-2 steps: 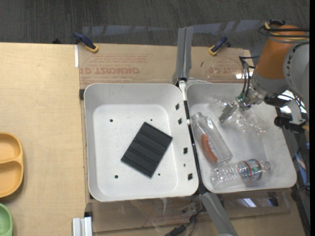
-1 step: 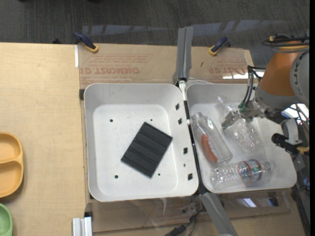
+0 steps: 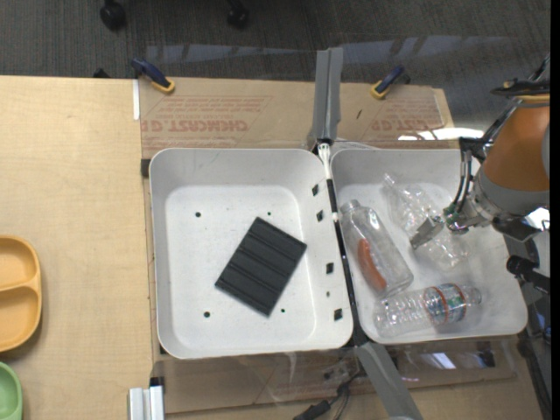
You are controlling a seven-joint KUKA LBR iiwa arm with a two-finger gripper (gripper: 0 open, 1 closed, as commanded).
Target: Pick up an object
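Plastic clutter is filling the right bin, and my end effector is hanging low inside it, reaching in from the right side. My grey arm, with its orange band above the wrist, is leaning over that bin's right wall. My end effector's tip is sitting among crumpled clear plastic, and I cannot tell whether it is spread or pinching anything, because the glare and the see-through wrap are hiding that.

Just left of my end effector, a clear bottle is lying at a slant, its cap end pointing toward the divider between the bins. An orange-red object is showing along the bottle's lower side; whether it is inside the bottle or lying against it, I cannot tell. Near the front wall, a second clear bottle with a coloured label is lying on its side, apart from my end effector.

In the left bin, a flat black ribbed pad is resting at an angle near the middle, well apart from me.

Both bins are sitting side by side on brown cardboard clamped on the tabletop. At the far left edge, an orange divided tray is lying on the tabletop, with something green just below it.
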